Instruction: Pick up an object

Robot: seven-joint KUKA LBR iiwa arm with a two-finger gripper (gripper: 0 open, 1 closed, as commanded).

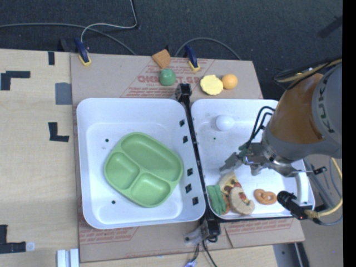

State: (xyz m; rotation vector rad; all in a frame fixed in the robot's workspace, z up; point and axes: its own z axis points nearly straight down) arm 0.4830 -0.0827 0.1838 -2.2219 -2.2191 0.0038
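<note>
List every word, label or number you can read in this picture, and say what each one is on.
"KU", large dark letters cut off by the frame edge, on the grey arm at the right.
Red printing on the cardboard sheet behind the bins: too blurred to read.
Red printing on the cardboard strip in front of the left bin: too blurred to read.
No other text is legible.

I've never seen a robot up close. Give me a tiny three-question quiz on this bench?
1. True or false: the green divided plate lies in the left bin.
2. What sits nearest the pretzel: A) sandwich, B) white ball, C) orange ball?
3. Over which bin does the gripper hang?

Key: 1 true; 2 A; 3 the right bin.
</note>
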